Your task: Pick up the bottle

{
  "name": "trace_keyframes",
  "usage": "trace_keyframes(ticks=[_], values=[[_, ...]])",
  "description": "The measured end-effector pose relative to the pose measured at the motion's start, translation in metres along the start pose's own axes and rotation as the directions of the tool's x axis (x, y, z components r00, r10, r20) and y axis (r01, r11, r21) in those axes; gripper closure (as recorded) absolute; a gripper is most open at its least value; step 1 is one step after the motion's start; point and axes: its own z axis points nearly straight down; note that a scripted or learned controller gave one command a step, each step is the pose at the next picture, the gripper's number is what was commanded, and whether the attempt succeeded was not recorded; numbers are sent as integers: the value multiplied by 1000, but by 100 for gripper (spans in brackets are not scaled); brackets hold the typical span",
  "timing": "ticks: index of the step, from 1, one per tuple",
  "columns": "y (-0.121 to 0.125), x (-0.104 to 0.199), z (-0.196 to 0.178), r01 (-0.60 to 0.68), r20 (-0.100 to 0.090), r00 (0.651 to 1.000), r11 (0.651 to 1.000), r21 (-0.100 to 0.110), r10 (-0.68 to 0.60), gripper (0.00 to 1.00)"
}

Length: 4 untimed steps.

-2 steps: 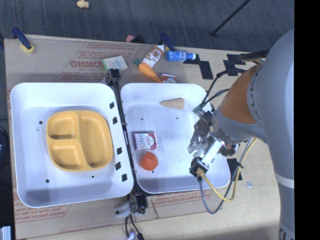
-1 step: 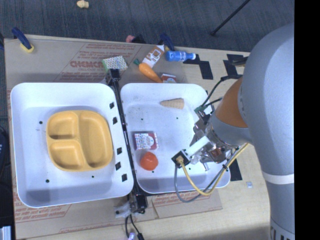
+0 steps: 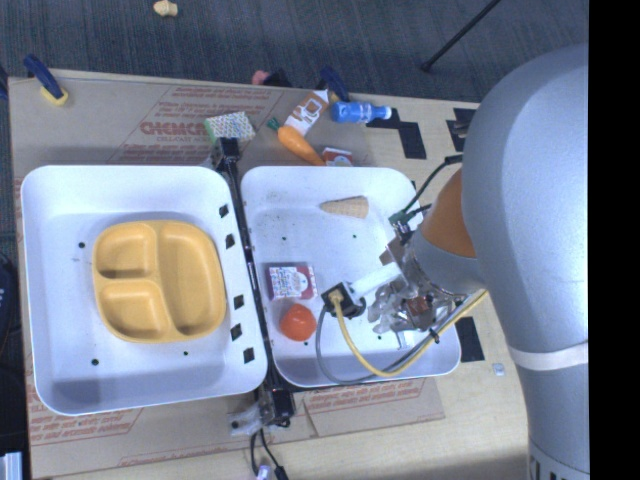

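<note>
A small blue bottle (image 3: 358,113) lies on its side on the cardboard behind the right bin (image 3: 262,193), outside it. Beside it to the left lies a white and orange bottle-like item (image 3: 306,115). My gripper (image 3: 405,308) is low inside the right bin, near its right wall and toward the front, far from the blue bottle. Cables and wrist parts crowd around it. I see nothing that is clearly held.
The right bin holds a tan cone-shaped piece (image 3: 345,206), a red and white packet (image 3: 290,281) and an orange-red ball (image 3: 297,322). A yellow cable (image 3: 360,356) loops over the bin floor. A yellow divided plate (image 3: 158,280) sits in the left bin (image 3: 50,368). An orange carrot (image 3: 298,145) lies behind the bins.
</note>
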Motion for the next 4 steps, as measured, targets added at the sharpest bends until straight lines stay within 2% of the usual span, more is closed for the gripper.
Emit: trace_keyframes(ticks=[1, 2, 4], values=[[51, -11, -45, -2, -2, 1000, 1000, -3, 2, 100], [4, -1, -56, 0, -1, 1000, 1000, 0, 0, 100], [54, -11, -37, -3, -2, 1000, 1000, -3, 3, 100]])
